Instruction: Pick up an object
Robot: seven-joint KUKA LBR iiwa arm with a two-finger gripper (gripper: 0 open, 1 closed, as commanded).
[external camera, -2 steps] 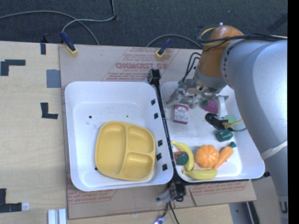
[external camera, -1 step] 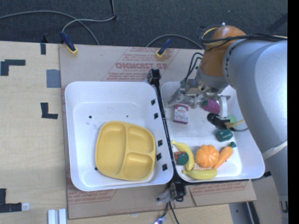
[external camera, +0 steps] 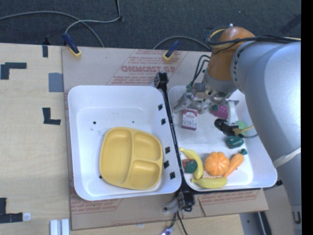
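Observation:
My gripper [external camera: 194, 103] hangs low over the back of the right bin [external camera: 254, 180], its fingers spread open. A small pink and white carton [external camera: 190, 120] stands just in front of it, close below the fingertips and not between them. A magenta object [external camera: 221, 111] lies to the right of the gripper, partly hidden by the wrist. A teal piece [external camera: 234, 142] is further forward. At the bin's front lie an orange pumpkin [external camera: 216, 163], a carrot [external camera: 234, 163], two bananas [external camera: 192, 156] [external camera: 211, 182] and a green and red fruit [external camera: 191, 166].
The left bin [external camera: 83, 111] holds a yellow divided plate [external camera: 131, 157]. The shared wall between the bins [external camera: 168, 126] runs close to the left of the gripper. The grey arm covers the right bin's right side.

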